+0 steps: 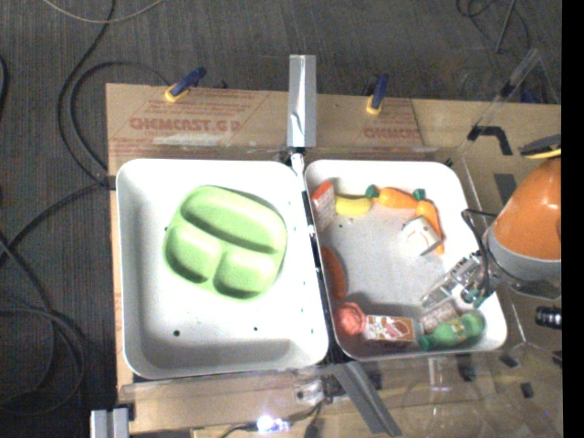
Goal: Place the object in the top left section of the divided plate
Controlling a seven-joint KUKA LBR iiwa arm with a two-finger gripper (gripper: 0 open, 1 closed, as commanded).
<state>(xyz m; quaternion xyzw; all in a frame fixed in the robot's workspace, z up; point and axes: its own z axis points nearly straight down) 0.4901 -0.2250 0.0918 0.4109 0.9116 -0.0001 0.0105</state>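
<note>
Green divided plate [225, 242] | left bin [137, 336] | cardboard [192, 121] reads "CHEMCAST"

Red printed lettering on the cardboard sheet [210, 121] under the bins reads roughly "CHEMCAST", followed by letters too blurred to settle; it lies well to the far side of the gripper [453, 287], beyond the left bin. A second red print on the cardboard nearer the gripper's side cannot be read.
</note>
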